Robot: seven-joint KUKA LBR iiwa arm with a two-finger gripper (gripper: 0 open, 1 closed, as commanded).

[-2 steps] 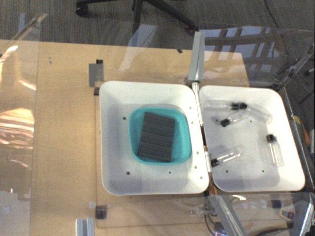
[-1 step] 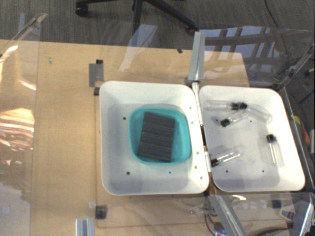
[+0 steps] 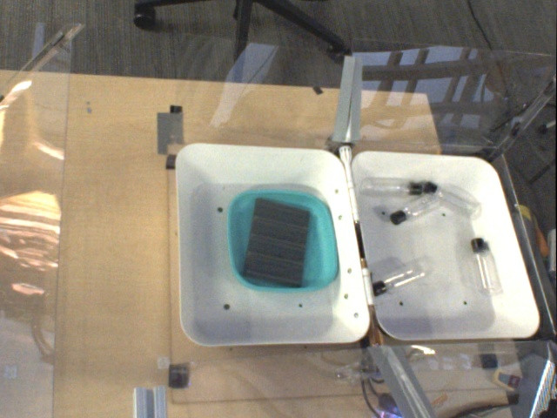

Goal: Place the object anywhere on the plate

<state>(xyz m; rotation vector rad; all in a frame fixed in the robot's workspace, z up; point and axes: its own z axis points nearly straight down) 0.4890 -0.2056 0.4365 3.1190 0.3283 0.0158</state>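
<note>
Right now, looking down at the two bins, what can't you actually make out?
- Clear tubes in the right bin: transparent against white, so their outlines and exact count are unclear in the camera view.
- Plate centre: covered by the dark ribbed block.
- Chair base: cut off by the top edge.
- Parts below the bins: cut off by the bottom edge, blurred.

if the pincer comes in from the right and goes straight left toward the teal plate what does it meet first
Travelling low, likely the rim of the right bin, then the black-capped clear vial near that wall; height is unclear. Higher up, the way to the teal plate looks free.
</note>
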